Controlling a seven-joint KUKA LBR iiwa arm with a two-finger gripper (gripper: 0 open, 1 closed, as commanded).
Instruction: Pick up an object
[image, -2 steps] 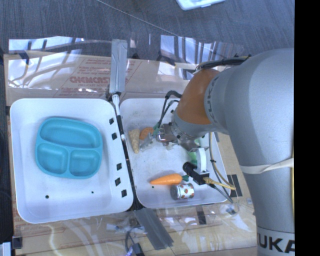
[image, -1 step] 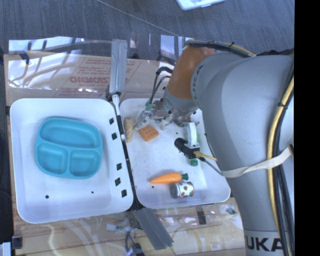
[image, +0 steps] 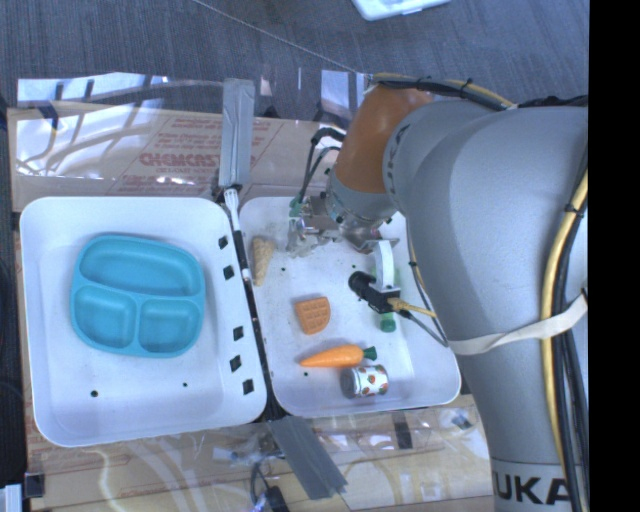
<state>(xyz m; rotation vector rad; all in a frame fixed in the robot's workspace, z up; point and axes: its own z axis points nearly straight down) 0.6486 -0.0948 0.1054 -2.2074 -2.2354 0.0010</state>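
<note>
My gripper (image: 303, 228) is low over the back left of the right bin (image: 430, 385), under the orange wrist band. A beige cone-shaped piece (image: 262, 257) lies just to its left, against the bin's left wall. Nearer the front lie an orange waffle-like square (image: 313, 314), a carrot (image: 335, 356) with a green top, and a small printed can (image: 368, 381) on its side. Nothing shows between the gripper and these objects.
The left bin (image: 40, 400) bears a blue divided plate (image: 138, 295). A small green piece (image: 387, 322) and a white strip with a green edge (image: 385, 262) sit at the right bin's right side, beside the big grey arm (image: 500, 230).
</note>
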